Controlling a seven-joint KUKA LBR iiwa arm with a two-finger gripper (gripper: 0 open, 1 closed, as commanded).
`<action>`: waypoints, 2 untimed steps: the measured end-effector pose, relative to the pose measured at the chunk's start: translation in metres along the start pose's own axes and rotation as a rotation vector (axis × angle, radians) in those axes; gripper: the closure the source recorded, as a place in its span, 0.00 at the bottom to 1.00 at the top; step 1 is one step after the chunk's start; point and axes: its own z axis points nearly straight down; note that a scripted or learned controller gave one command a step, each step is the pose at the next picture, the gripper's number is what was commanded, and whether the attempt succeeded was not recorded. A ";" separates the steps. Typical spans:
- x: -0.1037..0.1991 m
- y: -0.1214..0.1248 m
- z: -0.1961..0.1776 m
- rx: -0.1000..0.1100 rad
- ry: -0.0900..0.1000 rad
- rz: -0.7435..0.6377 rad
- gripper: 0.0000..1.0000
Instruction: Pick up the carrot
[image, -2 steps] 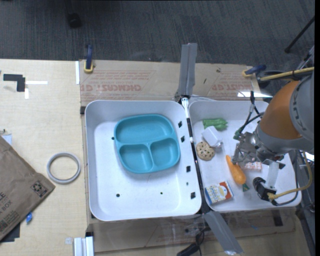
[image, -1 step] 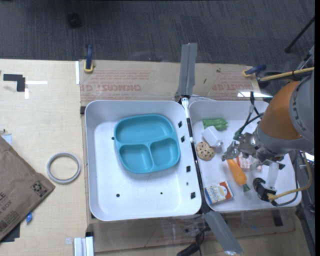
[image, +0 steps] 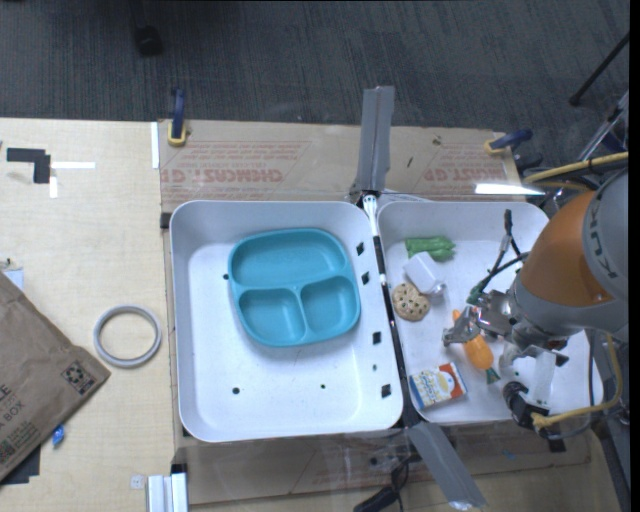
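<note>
The carrot is a small orange piece with a green tip, lying in the right bin near its middle right. My gripper is low over the bin, right at the carrot's upper left end and overlapping it. The arm's orange band and grey wrist hide the bin's right side and part of the carrot. I cannot make out whether the carrot is held.
In the right bin lie a green vegetable, a white object, a cookie and a small carton just left of the carrot. The left bin holds a blue divided plate. A tape ring sits on the bench.
</note>
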 end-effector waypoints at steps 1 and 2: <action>-0.030 -0.004 -0.058 -0.003 0.000 0.123 0.00; 0.003 0.002 0.000 0.000 0.000 0.209 0.00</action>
